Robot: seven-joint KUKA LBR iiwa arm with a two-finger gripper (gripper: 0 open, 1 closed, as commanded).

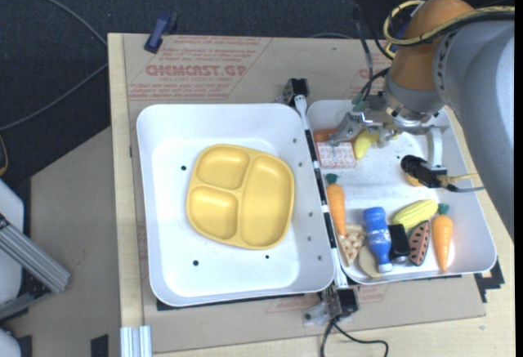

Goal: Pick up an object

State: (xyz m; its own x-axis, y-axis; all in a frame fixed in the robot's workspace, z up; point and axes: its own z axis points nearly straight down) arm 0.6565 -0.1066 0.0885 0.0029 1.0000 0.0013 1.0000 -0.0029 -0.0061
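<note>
Objects in right bin, tool low over its far end

Camera view: objects lie in the right bin (pixel 482 253), the landmark here. Near end: blue bottle (pixel 377 236), corn cob (pixel 414 211), carrot (pixel 442 239), a second carrot (pixel 336 207) along the bin's left wall. Far-left corner: pink-white packet (pixel 336 154). The tool (pixel 365 137) sits low at the far end, by a small yellow item (pixel 364 143); grip state cannot be told. Left of this bin, a yellow divided plate (pixel 241 196) lies in the left bin (pixel 163 131). Both bins rest on the counter (pixel 204 65).
</note>
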